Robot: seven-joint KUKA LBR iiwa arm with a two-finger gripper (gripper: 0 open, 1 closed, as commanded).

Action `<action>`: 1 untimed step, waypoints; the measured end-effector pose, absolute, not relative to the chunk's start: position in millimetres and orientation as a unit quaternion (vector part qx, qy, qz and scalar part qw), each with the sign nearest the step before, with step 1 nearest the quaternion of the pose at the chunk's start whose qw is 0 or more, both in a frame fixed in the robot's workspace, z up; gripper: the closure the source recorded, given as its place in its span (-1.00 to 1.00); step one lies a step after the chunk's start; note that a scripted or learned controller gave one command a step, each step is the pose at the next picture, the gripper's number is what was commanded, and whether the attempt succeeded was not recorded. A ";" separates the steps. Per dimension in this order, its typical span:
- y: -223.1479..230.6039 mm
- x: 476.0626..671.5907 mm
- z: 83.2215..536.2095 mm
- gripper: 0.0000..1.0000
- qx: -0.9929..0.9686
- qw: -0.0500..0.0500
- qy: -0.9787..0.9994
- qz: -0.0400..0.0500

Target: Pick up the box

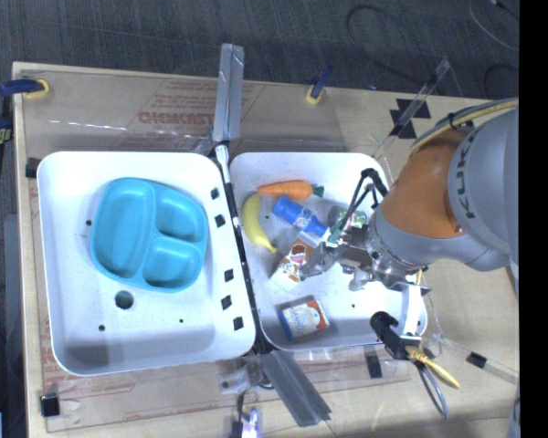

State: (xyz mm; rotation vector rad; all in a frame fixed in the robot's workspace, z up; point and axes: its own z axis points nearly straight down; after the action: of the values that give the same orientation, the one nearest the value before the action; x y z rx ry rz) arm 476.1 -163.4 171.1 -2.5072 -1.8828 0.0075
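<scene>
A small box [302, 318] with an unreadable label lies in the right bin [347, 167]. The end effector [324, 255] hovers above it near a printed pouch [292, 263]; its finger state cannot be told. Mirrored red lettering on the tabletop [178, 108] is illegible.

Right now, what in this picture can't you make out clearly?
- Gripper: its fingertips blur into the clutter in the right bin, so open or shut is unclear.
- Box: label print too small to read.
- Carrot: its leafy end is partly hidden behind the bottle.
- Arm: cut off by the right edge.
</scene>
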 end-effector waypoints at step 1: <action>-184.6 476.7 159.9 -1.00 -0.765 0.003 -0.644 0.001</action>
State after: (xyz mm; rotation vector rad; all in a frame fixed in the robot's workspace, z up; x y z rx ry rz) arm 476.7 -184.6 159.9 -2.3984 -2.0201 0.0035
